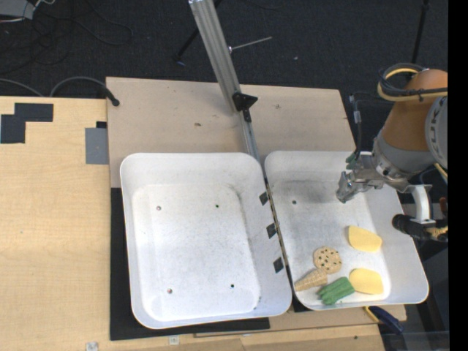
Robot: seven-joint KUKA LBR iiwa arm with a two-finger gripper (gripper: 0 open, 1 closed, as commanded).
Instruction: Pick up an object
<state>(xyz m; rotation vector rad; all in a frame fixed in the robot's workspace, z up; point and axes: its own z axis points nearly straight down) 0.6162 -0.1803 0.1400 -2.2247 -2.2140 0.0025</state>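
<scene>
Two shallow white bins sat side by side on a pale wooden bench point(44, 218), the left bin point(191, 168) speckled and scuffed, the right bin point(307, 174) holding a small cluster of objects near its front corner. There lay a yellow piece point(364, 239), a second yellow piece point(366, 281) below it, a round speckled cookie point(327, 259), a tan cone point(312, 278) and a green item point(336, 291), the last three close together. The gripper point(346, 187) hung over the bare upper part of the right bin, well apart from these objects; how far its fingers stood apart could not be told, and nothing showed between them. A slanted aluminium rail point(219, 57) rose behind the bins. Dark carpet point(110, 28) with loose cables covered the floor beyond.
</scene>
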